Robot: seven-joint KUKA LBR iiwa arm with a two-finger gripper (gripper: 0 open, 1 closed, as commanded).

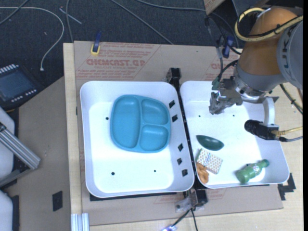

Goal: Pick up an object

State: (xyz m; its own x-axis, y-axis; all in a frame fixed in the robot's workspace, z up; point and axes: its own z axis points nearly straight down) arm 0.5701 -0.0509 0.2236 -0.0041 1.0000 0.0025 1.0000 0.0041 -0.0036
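In the right bin (269, 143) lie a dark green oval piece (210, 142), a checkered packet (210, 161) over an orange item (202, 172), and a green bottle (250, 171) on its side near the front right corner. My gripper (217, 103) hangs over the back left part of this bin, well behind the green oval piece. It points down and nothing shows between its fingers.
The left bin (96, 143) holds a blue divided plate (140, 123). A black divider with clips (179, 129) runs between the bins. The grey arm with its orange band (267, 28) and cables enters from the right. A black cylinder (260, 128) sticks out over the right bin.
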